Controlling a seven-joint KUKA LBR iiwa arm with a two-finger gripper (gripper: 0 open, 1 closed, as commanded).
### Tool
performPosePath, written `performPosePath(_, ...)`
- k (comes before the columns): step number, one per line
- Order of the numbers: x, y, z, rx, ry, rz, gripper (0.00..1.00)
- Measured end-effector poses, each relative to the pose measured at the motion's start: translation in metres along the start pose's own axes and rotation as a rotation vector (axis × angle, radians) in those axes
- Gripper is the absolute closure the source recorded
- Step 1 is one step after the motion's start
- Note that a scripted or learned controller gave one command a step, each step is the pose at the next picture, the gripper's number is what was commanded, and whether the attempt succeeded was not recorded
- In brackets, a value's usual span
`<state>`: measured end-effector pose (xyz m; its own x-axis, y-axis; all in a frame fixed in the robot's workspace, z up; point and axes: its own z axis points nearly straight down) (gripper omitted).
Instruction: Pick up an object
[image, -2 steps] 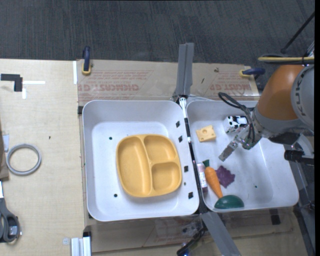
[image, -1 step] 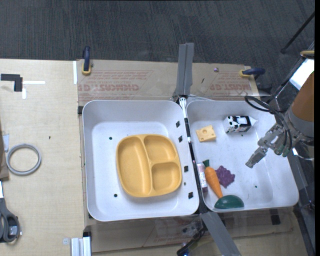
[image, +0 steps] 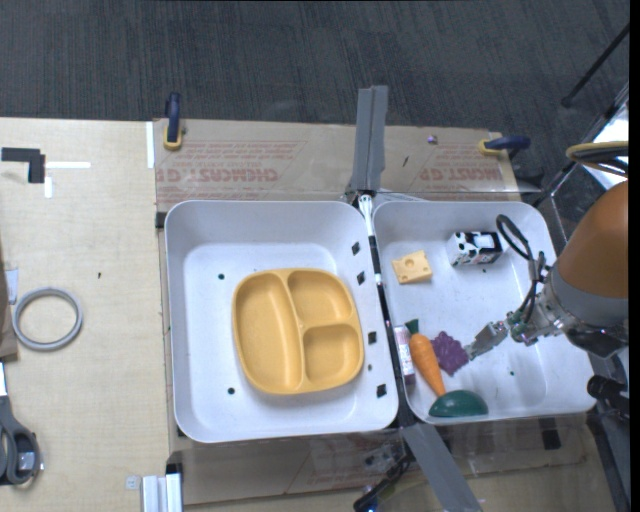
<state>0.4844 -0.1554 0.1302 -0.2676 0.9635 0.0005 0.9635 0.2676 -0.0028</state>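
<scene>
The right bin (image: 520, 385) holds a yellow cheese wedge (image: 412, 268), a black-and-white toy cow (image: 474, 247), an orange carrot (image: 428, 363), a purple bunch of grapes (image: 449, 352) and a dark green rounded piece (image: 458, 405). My gripper (image: 480, 344) reaches in from the right and hangs low over the bin floor. Its tip sits just right of the grapes, with a small gap between them. Nothing is visibly held in it.
In the left bin (image: 200, 330) lies a yellow three-part plate (image: 297, 330). A small pink and red tube (image: 404, 346) lies by the right bin's left wall. A grey ring (image: 45, 318) and scissors (image: 18, 450) rest on the bench at left.
</scene>
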Motion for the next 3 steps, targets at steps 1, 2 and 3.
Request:
performPosePath(1, -0.065, 0.053, 0.039, -0.001, -0.002, 0.116, 0.00)
performPosePath(2, -0.094, 0.110, 0.037, -0.005, -0.002, -0.058, 0.00)
performPosePath(3, -0.105, 0.131, -0.031, -0.005, -0.006, -0.226, 0.00)
